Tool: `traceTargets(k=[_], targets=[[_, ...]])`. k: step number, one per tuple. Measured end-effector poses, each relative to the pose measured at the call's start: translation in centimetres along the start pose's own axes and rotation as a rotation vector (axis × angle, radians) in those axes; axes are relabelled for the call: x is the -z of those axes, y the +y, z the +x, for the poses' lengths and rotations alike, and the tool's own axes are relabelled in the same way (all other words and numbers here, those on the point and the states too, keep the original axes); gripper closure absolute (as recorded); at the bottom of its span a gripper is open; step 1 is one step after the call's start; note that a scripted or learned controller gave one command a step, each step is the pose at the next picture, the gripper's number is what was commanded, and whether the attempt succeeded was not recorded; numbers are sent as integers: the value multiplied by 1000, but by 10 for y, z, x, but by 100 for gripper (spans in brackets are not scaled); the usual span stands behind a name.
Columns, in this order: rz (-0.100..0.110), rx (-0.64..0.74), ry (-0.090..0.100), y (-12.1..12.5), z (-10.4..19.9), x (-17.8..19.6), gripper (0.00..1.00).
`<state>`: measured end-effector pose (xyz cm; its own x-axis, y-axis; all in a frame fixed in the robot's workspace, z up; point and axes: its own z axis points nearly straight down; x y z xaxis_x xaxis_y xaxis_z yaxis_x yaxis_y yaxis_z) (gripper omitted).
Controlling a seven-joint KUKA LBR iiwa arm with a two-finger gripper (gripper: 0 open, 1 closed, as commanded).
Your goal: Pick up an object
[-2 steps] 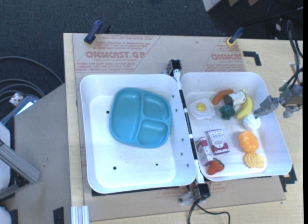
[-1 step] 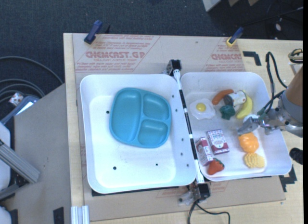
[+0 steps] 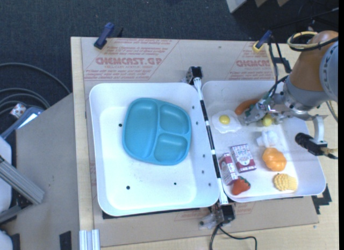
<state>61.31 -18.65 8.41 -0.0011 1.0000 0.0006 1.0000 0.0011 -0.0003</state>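
Orange elongated toy food piece (image 3: 246, 105): far part of right white shallow bin (image 3: 317, 181), just beside white fried-egg toy (image 3: 225, 120); likely target, since hand (image 3: 259, 113) sits low right next to it. Hand spread: cannot tell, tips lost in clutter; nothing visibly held. Small yellow piece (image 3: 267, 120) at hand. Round orange fruit toy (image 3: 274, 159), yellow corn toy (image 3: 285, 181), red box (image 3: 243, 157), strawberry toy (image 3: 241, 186) nearer. Blue divided plastic plate (image 3: 157, 130) alone in left white bin (image 3: 102, 152) on surface.

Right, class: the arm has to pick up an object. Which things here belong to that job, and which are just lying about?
Belonging to the job:
claw
fried egg
orange
corn cob
strawberry
small box
right bin

Lying about:
blue divided plate
left bin
blue clamps
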Motion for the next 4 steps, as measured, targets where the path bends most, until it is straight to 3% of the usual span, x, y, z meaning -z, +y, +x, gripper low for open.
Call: traceTargets(k=[1, 2, 3, 4], targets=[[-3, 1, -2, 1, 0, 11, 100], [-1, 0, 0, -32, 64, 95, 100], [3, 0, 1, -74, 113, 145, 100], [3, 0, 1, -134, 138, 164, 100]])
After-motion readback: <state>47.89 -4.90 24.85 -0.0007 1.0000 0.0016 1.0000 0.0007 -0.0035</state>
